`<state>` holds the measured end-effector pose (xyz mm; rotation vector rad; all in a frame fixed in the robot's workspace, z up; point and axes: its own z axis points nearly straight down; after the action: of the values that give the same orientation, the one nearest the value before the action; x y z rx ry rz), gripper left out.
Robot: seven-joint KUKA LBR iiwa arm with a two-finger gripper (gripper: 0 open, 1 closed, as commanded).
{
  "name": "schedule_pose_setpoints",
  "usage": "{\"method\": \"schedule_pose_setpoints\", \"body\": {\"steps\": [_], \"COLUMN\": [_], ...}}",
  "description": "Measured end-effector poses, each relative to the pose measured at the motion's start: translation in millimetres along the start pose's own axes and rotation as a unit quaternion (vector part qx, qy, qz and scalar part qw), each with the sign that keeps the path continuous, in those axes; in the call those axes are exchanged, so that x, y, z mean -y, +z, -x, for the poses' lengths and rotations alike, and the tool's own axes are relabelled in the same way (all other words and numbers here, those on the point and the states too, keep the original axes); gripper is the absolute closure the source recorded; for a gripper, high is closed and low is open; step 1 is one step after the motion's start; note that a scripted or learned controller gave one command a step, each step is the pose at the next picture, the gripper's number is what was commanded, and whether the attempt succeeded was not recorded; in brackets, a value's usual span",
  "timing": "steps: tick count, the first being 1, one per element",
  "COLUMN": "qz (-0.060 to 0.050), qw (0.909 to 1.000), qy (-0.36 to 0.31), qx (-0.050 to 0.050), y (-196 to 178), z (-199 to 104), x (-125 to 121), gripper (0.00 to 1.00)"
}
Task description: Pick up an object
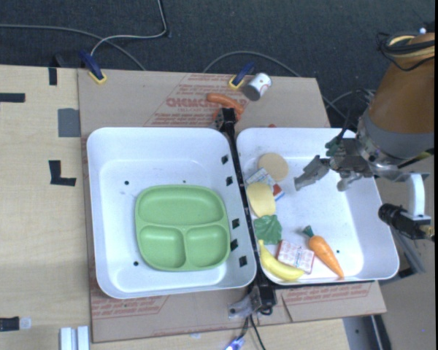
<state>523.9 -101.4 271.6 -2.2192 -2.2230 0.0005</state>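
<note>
Jaws (323,172) of the grey arm (394,115) stand spread apart over the right bin (365,265), with nothing between the two fingers; one finger (309,174) points down-left toward the middle of the bin, the other sits nearer the bin's right wall. They are in the upper part of this bin, above bare white floor.

All the small things lie along the left side of the same bin, to the left of the jaws and below them. Nearest is a round tan piece (274,166), just left of the lower finger. Under it is a pale yellow piece (260,198), then a green leafy piece (268,228). A banana (279,267), a small box with red and white print (295,254) and a carrot (323,254) lie near the front wall, well apart from the jaws.

In the left bin (109,159) rests a green divided plate (182,226).

Both bins stand on a brown cardboard sheet (168,100) on the worktop; its red print is seen upside down and I cannot read it surely.
</note>
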Motion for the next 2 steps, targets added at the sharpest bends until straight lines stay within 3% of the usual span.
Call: {"method": "schedule_pose_setpoints", "body": {"steps": [1, 2], "qz": [-0.001, 0.001], "qw": [1.0000, 1.0000], "qy": [0.000, 0.001], "qx": [0.000, 0.000], "y": [76, 186], "z": [24, 58], "x": [14, 30], "gripper": [0.00, 0.00]}}
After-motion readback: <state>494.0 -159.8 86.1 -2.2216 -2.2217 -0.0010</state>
